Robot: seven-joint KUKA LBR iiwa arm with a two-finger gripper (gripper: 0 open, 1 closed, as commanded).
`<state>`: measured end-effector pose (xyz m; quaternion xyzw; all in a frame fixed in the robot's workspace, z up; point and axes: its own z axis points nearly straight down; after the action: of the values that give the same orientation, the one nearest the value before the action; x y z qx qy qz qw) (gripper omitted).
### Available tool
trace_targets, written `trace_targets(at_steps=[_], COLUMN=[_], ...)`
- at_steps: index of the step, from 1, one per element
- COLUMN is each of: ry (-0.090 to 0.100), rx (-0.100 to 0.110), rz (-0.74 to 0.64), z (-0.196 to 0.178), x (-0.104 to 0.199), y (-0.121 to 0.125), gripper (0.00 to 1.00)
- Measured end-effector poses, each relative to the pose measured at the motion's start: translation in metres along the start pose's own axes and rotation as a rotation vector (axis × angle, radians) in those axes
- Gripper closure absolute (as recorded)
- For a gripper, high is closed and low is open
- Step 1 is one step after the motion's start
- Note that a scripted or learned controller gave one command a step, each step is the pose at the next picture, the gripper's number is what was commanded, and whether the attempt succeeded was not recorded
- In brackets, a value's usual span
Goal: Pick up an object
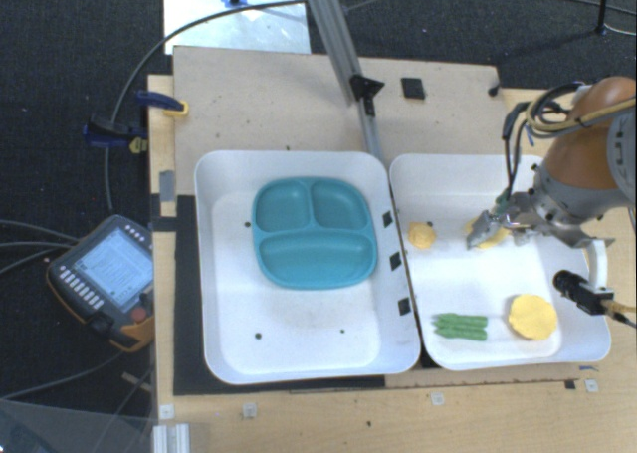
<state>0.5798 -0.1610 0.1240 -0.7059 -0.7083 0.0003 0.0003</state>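
1. We log a teal divided plate (315, 232) in the left bin (229, 341).
2. We list three items in the right bin (587, 346): a small yellow piece (422, 235) near its left wall, green beans (461, 326) toward the front, and a yellow round slice (533, 317) just right of them.
3. We record the gripper (488, 232) low over the right bin; finger state: we cannot tell.

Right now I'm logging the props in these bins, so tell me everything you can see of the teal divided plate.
The teal divided plate is a rounded-square dish that looks like matte plastic, with a raised rim and three compartments: two small ones on the far side, one wide one nearer the camera. Nothing visible lies in them. It lies flat, right side up, in the upper middle of the left bin, touching only the bin floor.
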Motion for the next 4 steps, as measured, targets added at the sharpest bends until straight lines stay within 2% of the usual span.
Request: trace_targets(at_steps=[1,2,3,4], ry=[-0.001,0.0,-0.001,-0.001], rx=[-0.005,-0.015,-0.004,-0.005], rz=[0.003,0.001,-0.001,-0.003], z=[0.038,0.023,-0.022,-0.085], x=[0.0,0.001,0.003,0.006], y=[0.002,0.005,-0.001,-0.001], gripper=[0.0,1.0,1.0,1.0])
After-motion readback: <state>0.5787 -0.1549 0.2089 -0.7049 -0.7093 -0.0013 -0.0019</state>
